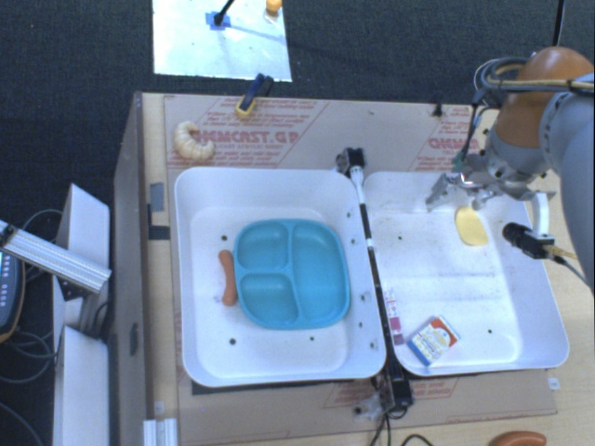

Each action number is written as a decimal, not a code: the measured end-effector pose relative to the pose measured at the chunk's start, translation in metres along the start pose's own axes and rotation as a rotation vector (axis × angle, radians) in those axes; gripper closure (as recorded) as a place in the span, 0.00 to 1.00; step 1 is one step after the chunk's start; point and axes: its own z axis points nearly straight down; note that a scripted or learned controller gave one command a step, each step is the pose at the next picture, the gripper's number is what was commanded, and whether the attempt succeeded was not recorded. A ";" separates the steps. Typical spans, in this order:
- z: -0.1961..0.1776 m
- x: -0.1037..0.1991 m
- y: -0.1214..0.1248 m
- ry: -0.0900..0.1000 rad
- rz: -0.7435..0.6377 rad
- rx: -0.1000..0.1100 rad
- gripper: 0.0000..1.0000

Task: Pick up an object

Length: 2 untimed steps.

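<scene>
Gripper (463,186) hangs over the right bin (535,347), upper right of frame, just beside the yellow piece (471,227), likely lining up a grab; fingers spread, gripping nothing.

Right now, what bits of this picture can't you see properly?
- Gripper, camera view: its fingers are too small and blurred to tell open from shut.
- Yellow object in the right bin: too blurry to name.
- Small box: its printing is too tiny to read.
- Orange thing at the bottom: cut off by the picture's edge.
- Arm: runs off the right edge.
</scene>
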 end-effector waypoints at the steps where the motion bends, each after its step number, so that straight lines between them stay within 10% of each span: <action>1: -0.020 0.000 -0.021 0.000 0.001 0.000 0.00; 2: 0.002 -0.011 -0.022 0.001 0.001 0.001 0.00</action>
